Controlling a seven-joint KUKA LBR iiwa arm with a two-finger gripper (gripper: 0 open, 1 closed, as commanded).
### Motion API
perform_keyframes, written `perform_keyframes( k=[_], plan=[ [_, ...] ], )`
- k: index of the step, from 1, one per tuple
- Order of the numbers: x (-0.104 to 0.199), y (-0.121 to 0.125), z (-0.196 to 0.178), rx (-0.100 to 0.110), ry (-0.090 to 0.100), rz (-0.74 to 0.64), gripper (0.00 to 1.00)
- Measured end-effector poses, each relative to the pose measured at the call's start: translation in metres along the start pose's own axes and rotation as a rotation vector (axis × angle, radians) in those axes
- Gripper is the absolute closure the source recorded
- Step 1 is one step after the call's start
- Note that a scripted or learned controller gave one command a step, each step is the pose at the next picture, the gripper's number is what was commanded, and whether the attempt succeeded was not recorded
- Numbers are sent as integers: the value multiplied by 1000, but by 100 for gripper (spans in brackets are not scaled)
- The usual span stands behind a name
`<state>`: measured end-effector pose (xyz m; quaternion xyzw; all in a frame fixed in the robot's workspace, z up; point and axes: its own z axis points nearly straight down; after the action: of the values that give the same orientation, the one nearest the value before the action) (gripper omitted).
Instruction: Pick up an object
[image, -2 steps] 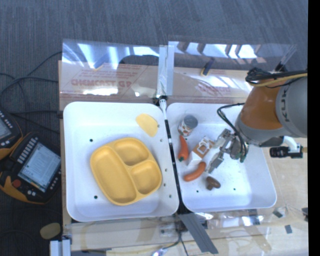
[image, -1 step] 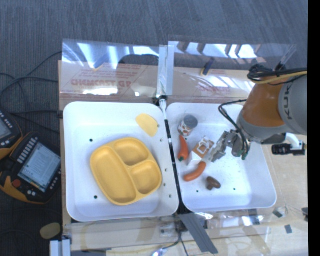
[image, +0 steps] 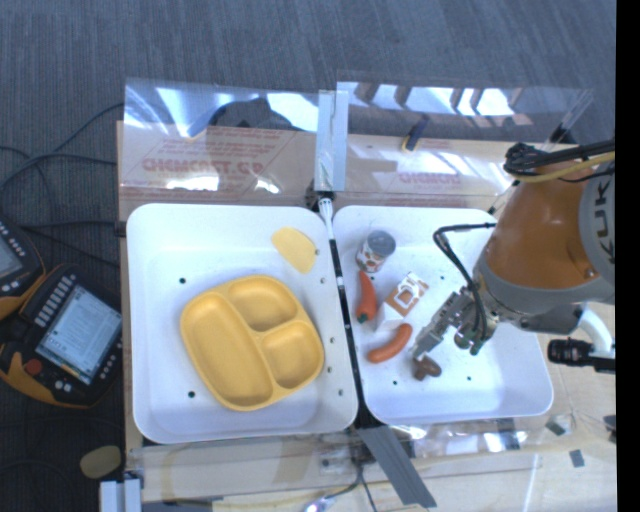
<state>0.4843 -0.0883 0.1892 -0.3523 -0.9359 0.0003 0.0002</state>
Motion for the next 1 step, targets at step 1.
perform_keyframes(
  k=[1],
  plan=[
    [27,58,6,1,0,-71,100]
  ],
)
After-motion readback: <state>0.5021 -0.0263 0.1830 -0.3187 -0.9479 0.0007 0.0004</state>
